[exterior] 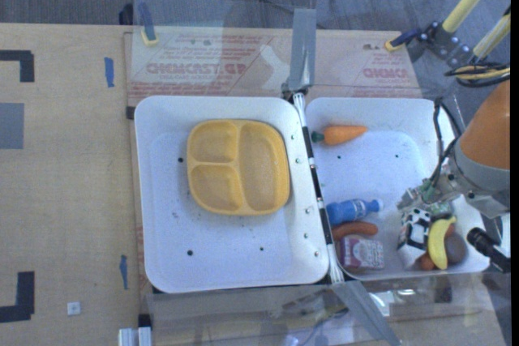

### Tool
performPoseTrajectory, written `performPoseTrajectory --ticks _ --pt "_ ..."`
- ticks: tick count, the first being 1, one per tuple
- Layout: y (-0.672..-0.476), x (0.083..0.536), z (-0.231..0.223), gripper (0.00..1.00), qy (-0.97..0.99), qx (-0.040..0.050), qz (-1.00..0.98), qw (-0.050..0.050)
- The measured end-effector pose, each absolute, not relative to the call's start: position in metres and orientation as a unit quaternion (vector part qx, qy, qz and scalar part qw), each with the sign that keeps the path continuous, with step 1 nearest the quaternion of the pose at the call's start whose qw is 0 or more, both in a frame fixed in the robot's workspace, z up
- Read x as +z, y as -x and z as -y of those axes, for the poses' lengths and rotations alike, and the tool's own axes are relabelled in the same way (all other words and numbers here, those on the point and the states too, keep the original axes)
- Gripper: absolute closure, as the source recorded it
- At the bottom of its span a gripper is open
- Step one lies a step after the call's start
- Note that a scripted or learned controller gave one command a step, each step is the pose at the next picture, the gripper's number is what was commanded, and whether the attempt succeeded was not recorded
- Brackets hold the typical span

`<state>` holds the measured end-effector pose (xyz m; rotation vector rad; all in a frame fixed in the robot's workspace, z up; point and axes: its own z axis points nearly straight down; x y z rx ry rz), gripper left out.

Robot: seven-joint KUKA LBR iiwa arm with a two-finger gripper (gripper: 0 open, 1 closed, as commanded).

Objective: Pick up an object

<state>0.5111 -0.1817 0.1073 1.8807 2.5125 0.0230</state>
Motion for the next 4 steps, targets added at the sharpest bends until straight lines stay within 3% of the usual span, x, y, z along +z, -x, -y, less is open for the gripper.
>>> performPoseTrajectory --ticks 1,2,3,4 --pt "-0.511 0.107 0.18 0.0 -0.598 0.0081 -0.802 0.0" --pt "-0.572 0.088 0.155 0.0 -0.587 0.0016 -0.81 0.004" --pt "-0.628 0.088 0.101 0.0 -0.608 0.0021 -0.794 0.003" --pt "-0.665 0.087 0.101 0.0 -0.613 -0.0035 -0.79 -0.004"
